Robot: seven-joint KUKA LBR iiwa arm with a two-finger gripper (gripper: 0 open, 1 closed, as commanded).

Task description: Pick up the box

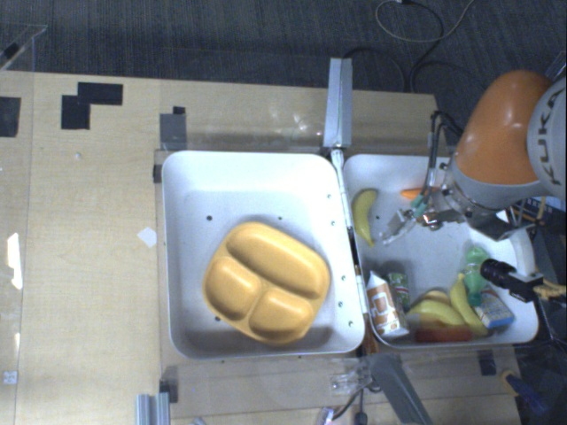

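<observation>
The left bin (177, 237), mid-frame, carries one big yellow bread-shaped lump (266, 280) lying flat by itself, so nothing there crowds it. Across the divider, the right bin (390, 171) is the busy one. A small white and brown box (384, 305) lies tipped against the bin's lower left wall (the carton to fetch, I'd judge), with a green can (399, 286) touching it and bananas (443, 306) just beside. Higher up, the hand (403, 224) hangs over bare bin floor, well apart from the box; whether it is open or closed, I cannot tell.
</observation>
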